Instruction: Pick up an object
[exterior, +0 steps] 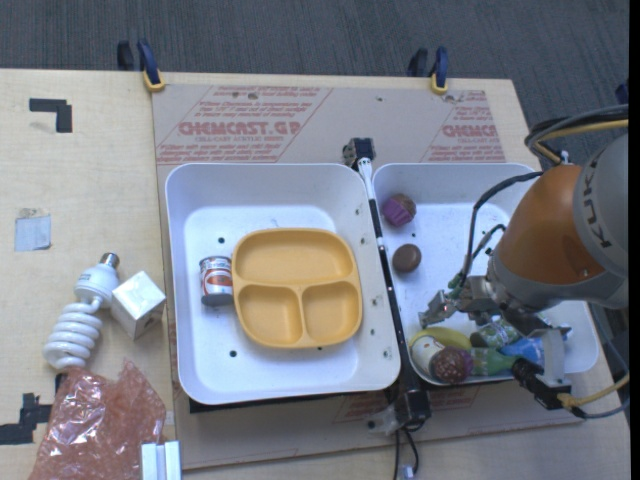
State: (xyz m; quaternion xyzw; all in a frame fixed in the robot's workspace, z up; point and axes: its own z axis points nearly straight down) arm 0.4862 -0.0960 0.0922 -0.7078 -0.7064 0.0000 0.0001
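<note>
The tool (470, 313) hangs low in the right bin (450, 223) over a banana (440, 342); its grip — cannot tell from here.

Dark grey carpet (300, 13), pale wooden bench (80, 178)

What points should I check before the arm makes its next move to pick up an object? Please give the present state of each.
1. Objects lie in the right bin: ok. A purple ball, a brown ball and a cluster with a banana at the near edge.
2. Tool is over the right bin: ok, it is beside the cluster.
3. Tool holds something: cannot tell, the wrist covers that part.
4. The two balls lie apart from each other: ok.
5. Cluster items are separate enough for a clean grasp: not ok, they touch and overlap.
6. Left bin contents, a yellow tray and a can, are away from the arm: ok.
</note>
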